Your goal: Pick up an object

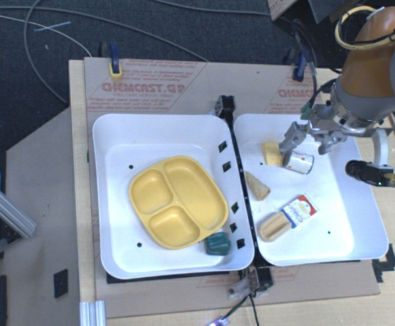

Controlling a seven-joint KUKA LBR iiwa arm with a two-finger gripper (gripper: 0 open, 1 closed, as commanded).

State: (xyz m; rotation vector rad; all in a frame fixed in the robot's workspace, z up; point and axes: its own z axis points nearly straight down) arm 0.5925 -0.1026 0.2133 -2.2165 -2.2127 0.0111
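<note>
My gripper (pixel 305 152) hangs over the back of the right bin (pixel 360 236), with its fingers spread open. A small silver-white cylinder (pixel 300 164) lies on the bin floor just below and between the fingertips, and nothing is held. A yellow block (pixel 272 154) sits just left of the left finger (pixel 289 145). Nearer the front lie a tan wedge (pixel 257 185) and a tan roll with a red, white and blue label (pixel 289 217).
The left bin (pixel 109 202) holds a yellow three-part plate (pixel 177 202) and a dark green lump (pixel 217 244) at its front right corner. A black divider with clips (pixel 236 175) runs between the bins. Bare floor shows at the right bin's front right.
</note>
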